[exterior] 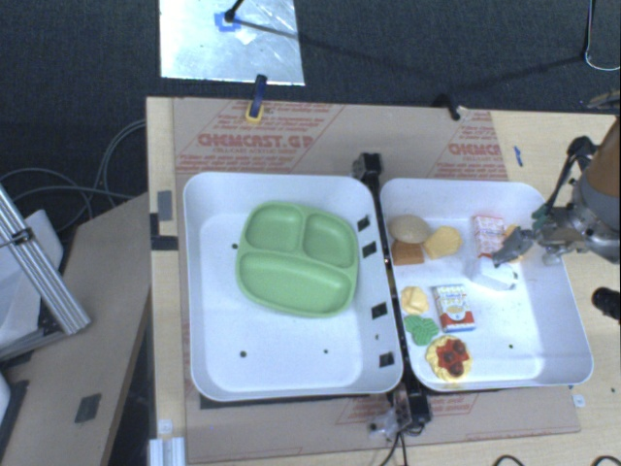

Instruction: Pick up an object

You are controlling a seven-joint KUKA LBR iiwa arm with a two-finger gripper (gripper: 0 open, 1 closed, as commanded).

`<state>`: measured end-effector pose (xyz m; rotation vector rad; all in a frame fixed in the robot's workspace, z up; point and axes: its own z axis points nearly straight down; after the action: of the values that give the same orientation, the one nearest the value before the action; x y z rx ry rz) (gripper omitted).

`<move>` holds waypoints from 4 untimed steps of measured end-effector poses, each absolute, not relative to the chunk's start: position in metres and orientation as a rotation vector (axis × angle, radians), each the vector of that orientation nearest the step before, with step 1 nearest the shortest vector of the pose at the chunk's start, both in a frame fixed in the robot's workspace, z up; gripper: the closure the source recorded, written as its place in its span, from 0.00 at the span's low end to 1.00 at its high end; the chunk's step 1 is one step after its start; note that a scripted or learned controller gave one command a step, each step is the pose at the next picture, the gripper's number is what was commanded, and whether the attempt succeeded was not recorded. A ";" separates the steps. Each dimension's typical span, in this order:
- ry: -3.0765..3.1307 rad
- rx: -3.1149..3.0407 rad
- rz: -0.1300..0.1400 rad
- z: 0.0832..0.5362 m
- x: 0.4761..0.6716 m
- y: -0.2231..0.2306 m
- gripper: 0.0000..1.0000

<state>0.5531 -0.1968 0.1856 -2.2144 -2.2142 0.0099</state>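
Worktop [320, 129] is brown board with red print, carrying two shallow white bins side by side.

Left bin [209, 289] holds one green divided plate [296, 258], three compartments, lying flat near the middle, nothing on it.

Right bin [558, 343] holds the small stuff. Upper left corner: a tan rounded piece [408, 228] with a brown block [408, 252] touching just below it, and a yellow lump [444, 242] right beside both. Further right, a red-and-white packet [488, 232]. Lower left: small yellow piece [414, 299], green leafy item [421, 329] under it, then a round red-and-yellow item [451, 356] near the front wall. A small red-and-white carton [453, 308] lies flat between the yellow piece and the bin's middle.

Arm [594, 202] enters from the right, over the right bin's far-right side. Gripper [508, 251] is low in the bin, just right of the red-and-white packet, tips over a small whitish object [493, 279] on the bin floor. Can't tell whether that object is touched or between the fingers; jaw opening is too small and blurred to read, so gripper state unknown.

Behind the worktop on dark carpet: a shiny metal sheet [231, 27] with a blue tag. Yellow-and-blue clamp [256, 100] sits at the worktop's back edge.
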 end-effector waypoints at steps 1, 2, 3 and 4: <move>-2.226 -2.218 -0.001 0.193 0.556 -0.196 0.00; -2.221 -2.219 0.002 0.140 0.552 -0.206 0.00; -2.222 -2.218 0.002 0.088 0.552 -0.205 0.00; -2.226 -2.223 -0.004 0.102 0.554 -0.206 1.00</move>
<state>0.5537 -0.2059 0.1016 -2.2228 -2.2264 -0.0036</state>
